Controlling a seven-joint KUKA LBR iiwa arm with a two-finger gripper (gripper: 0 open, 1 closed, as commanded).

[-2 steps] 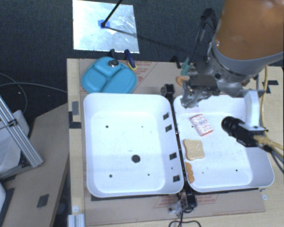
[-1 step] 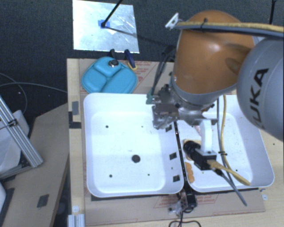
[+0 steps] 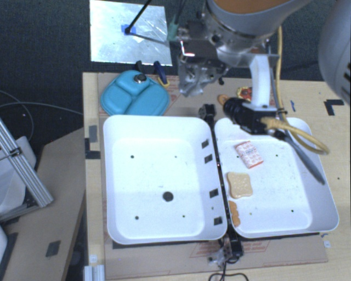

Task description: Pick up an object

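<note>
No text could be read anywhere; the red-and-white packet point(image 3: 249, 154) in the right bin point(image 3: 323, 214) bore print too blurred to make out.

Arm point(image 3: 247, 16) cropped at top edge

Two white bins are seen side by side. In the right bin point(image 3: 307, 214), a red-and-white packet point(image 3: 249, 153) is laid near the middle, a tan bread-like slice point(image 3: 239, 184) just below it, and the gripper point(image 3: 192, 82) is hung well above, beyond the far rim.
</note>
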